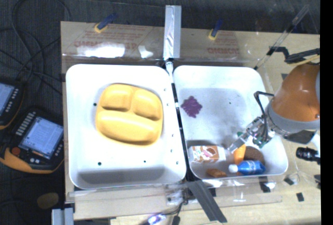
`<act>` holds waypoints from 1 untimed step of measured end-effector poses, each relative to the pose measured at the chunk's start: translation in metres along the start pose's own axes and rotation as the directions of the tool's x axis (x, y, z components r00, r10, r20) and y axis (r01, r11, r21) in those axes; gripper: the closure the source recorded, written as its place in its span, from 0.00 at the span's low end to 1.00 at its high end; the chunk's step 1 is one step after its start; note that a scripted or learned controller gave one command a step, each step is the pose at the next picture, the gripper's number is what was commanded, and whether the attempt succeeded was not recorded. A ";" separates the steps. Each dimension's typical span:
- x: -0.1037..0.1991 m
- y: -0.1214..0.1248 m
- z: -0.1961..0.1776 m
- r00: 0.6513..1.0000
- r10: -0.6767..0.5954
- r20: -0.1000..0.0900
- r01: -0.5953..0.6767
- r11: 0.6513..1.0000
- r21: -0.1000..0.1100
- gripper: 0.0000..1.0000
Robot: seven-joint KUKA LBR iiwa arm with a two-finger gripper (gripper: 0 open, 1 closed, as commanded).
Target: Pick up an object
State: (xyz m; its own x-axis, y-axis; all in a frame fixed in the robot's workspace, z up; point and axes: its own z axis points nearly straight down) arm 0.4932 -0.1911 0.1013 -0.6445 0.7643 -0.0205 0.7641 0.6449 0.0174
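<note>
Your gripper sits low in the right bin, just above an orange piece near the front wall; you cannot tell its state. A yellow tray lies in the left bin.

Pincer hangs over right bin clutter; yellow tray lies in left bin

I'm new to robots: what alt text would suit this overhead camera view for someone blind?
A grey-and-orange robot arm lowers its gripper into the right white bin above small items, including a blue bottle. The left bin holds a yellow tray.
</note>
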 end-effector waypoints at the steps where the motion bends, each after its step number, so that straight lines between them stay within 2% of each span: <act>1: -0.024 0.028 0.012 0.999 -0.028 -0.016 0.028 1.000 0.010 1.00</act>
State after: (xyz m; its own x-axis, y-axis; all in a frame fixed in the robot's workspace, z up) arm 0.5303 -0.1913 0.0902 -0.6660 0.7459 -0.0048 0.7459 0.6660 0.0065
